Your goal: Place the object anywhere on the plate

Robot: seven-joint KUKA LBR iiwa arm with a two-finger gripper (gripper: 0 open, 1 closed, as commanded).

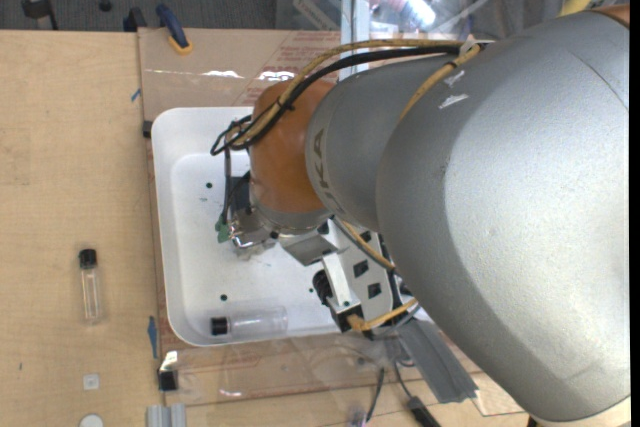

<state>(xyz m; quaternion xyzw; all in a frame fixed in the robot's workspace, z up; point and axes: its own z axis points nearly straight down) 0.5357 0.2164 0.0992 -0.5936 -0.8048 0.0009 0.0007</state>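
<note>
Camera view: the arm point(480, 175) is reaching in from the right and covering most of the right half of the scene, its orange band point(285, 160) sitting above the white bin point(165, 215). The tool point(235, 233) is hanging low over the bin's inner area, near its middle. Whether the tool is open or closed cannot be told from here, and nothing can be seen gripped in it.

A clear vial point(245, 323) with a dark cap is lying on its side on the bin floor, near the front wall, apart from the tool. This is judged to be the likely object of the task, though that is not certain. A second vial point(90, 283) is lying on the tabletop point(60, 135), left of the bin and well apart from it.

No plate can be made out; the arm is hiding whatever lies to the right.

Judgement on progress: the placing is not done. The vial in the bin is resting untouched, so pick-up, carry and release on the plate all appear to be left.
</note>
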